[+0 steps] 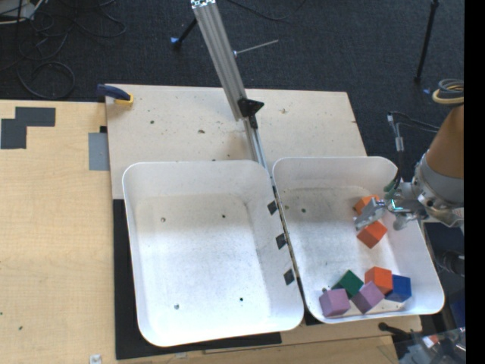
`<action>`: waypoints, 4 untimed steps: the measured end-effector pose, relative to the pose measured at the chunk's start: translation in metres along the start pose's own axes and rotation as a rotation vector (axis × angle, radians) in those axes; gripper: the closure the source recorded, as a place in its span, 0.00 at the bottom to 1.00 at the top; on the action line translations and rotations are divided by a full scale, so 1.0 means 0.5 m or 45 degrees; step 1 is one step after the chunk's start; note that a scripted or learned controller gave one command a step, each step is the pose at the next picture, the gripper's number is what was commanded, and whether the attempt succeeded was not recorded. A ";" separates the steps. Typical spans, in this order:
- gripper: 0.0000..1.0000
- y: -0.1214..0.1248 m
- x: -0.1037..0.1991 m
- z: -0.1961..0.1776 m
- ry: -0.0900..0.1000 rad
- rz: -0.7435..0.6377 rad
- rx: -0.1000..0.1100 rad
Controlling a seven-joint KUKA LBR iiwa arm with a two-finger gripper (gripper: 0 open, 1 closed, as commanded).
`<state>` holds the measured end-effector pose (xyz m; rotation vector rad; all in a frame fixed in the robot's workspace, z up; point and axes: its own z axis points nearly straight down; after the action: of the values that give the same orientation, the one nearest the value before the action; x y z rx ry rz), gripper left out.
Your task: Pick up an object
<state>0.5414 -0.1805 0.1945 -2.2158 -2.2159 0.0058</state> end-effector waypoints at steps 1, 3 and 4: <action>0.00 0.002 -0.002 -0.005 -0.002 0.002 -0.006; 0.00 0.029 0.000 0.145 -0.013 0.003 -0.035; 1.00 0.028 -0.003 0.129 -0.015 0.011 -0.036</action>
<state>0.5548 -0.1820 0.1300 -2.2452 -2.2265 -0.0122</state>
